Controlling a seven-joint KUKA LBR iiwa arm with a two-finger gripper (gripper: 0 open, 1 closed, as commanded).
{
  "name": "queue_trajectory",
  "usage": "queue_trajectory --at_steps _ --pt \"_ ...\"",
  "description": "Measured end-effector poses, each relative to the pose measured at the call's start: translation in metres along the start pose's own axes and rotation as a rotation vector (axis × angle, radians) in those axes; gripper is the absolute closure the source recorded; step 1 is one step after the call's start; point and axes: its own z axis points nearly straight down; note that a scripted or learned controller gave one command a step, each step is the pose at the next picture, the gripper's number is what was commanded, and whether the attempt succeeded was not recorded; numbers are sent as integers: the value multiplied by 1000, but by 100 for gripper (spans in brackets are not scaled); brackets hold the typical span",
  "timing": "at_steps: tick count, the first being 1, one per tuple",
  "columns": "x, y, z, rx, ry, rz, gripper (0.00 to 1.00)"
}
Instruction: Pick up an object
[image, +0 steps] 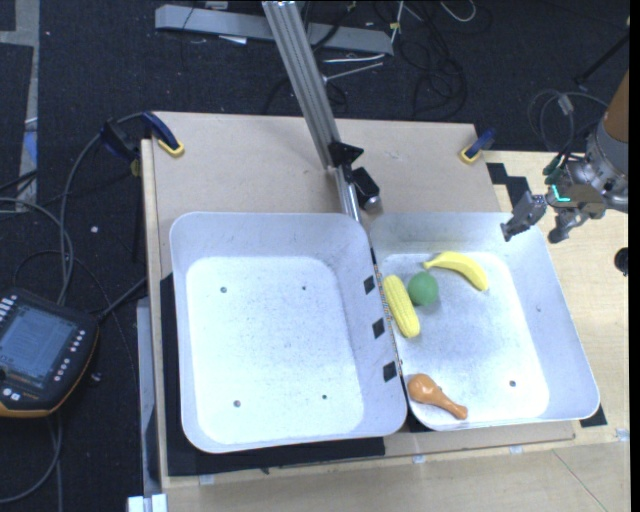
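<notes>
I see the left bin (270, 330) at 9 o'clock on the bench (260, 160) and the right bin (500, 350) at 3 o'clock, edges overlapping. The arm (612, 150) enters at 2 o'clock; its gripper (540, 218) hangs above the right bin's upper rim, fingers spread, nothing between them. Inside the right bin: a corn cob (402, 305) at 10 o'clock, touching a green ball (425, 289); a banana (460, 268) at 12 o'clock; an orange gourd (436, 394) at 7 o'clock.

Handheld control pendant (35, 345) left of the bench (260, 170)
</notes>
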Motion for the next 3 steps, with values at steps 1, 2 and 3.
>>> queue_trajectory --at_steps 1,2,3 --pt "0 0 0 0 0 0 0" --pt "-2 -10 50 5 1 0 0" --pt "3 -14 94 4 1 -1 0"
